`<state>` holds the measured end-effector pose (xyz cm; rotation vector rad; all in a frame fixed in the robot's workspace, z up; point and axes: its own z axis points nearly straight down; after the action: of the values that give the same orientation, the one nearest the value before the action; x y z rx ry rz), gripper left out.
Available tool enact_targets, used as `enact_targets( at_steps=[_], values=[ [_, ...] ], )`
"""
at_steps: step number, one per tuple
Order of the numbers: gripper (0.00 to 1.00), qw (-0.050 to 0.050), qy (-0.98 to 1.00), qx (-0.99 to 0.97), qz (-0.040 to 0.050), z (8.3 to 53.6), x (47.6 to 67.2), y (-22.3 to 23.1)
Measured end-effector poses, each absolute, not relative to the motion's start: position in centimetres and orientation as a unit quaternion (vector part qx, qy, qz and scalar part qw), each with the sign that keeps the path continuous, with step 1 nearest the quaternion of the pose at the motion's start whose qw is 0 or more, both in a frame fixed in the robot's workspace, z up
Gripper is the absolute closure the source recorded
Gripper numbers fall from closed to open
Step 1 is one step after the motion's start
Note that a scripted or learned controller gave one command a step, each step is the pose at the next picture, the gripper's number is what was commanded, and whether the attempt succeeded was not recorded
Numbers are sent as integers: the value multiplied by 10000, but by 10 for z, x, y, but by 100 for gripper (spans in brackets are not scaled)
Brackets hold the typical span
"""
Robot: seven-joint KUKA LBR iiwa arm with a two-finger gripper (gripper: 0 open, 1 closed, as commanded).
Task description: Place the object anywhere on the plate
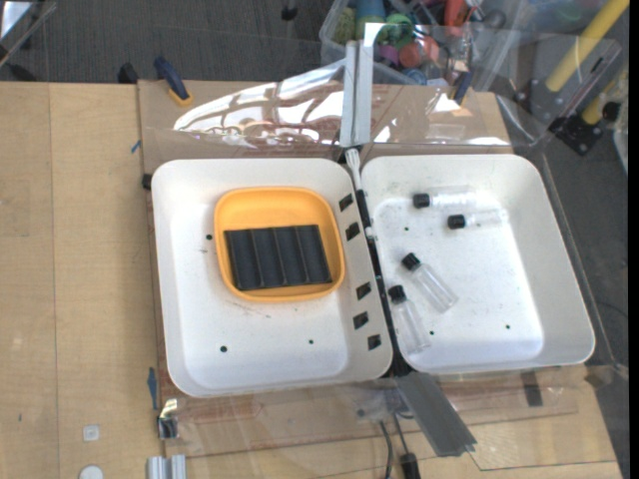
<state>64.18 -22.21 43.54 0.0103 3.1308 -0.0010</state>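
While the gripper's state cannot be told | clear black-capped vials (430,282), right bin (519,267), arm's entry side | likely light, slick, brittle: grasp mid-barrel | yellow plate (280,203) beyond.

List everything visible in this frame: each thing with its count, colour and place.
Shallow white bins: two, side by side on the bench.
Orange plastic plate: one, in the left bin.
Ridged black rectangular block: one, lying on the plate.
Clear plastic vials with black caps: four, scattered in the right bin; two near its top, two near its left side.
Clear storage tub of colourful toys: one, behind the bins.
Wooden bench top: tan, left of the bins.
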Motion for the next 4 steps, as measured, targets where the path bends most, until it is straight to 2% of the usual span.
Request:
enact_targets(
  at_steps=[1,2,3,4],
  values=[
    [0,53,10000,34,-3,435,642,-223],
    [100,108,9999,44,-5,446,644,-223],
    [0,106,9999,47,-4,446,644,-223],
    [0,19,9983,-582,7,366,620,-222]
  ],
)
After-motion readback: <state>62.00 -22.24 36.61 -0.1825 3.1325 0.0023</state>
